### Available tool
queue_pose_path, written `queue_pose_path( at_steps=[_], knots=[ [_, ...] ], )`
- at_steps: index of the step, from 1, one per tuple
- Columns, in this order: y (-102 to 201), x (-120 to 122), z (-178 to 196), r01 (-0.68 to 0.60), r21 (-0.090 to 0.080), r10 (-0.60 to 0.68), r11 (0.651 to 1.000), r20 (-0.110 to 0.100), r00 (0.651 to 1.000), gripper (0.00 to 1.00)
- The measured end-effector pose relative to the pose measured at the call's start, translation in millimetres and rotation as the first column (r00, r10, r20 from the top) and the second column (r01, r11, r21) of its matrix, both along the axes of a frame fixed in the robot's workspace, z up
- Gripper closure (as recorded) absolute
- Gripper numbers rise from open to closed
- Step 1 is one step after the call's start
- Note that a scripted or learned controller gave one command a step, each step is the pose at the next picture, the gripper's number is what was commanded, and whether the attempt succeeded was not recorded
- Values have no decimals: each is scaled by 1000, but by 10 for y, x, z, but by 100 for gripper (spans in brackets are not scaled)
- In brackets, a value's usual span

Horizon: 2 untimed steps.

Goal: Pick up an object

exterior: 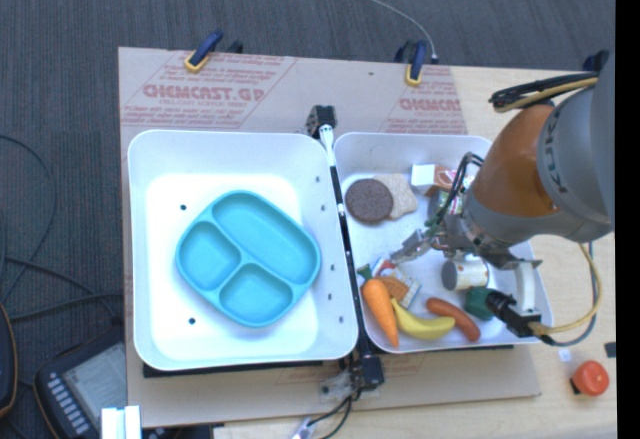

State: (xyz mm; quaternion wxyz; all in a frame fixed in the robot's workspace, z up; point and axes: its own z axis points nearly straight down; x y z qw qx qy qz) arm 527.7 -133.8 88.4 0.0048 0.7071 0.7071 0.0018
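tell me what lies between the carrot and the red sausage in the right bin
In the camera view, a yellow banana lies between the carrot and the red sausage.

Bench point(90, 257) w/ brown board point(200, 92), two white bins point(140, 227)

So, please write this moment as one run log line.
gripper: low in right bin, above carrot | holding: nothing seen | blue tray: left bin

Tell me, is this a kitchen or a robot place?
Probably a robot lab, not a kitchen. A robot arm reaches into a white bin of toy food like a carrot and banana, on a board held by clamps.
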Motion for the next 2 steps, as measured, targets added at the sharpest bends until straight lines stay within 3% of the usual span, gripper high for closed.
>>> queue_pose_path(
  at_steps=[1,2],
  knots=[
    [-7,10,108,1,-1,-1,1000,3,1000,100],
    [-885,136,13,0,1,0,1000,0,1000,100]
  ],
)
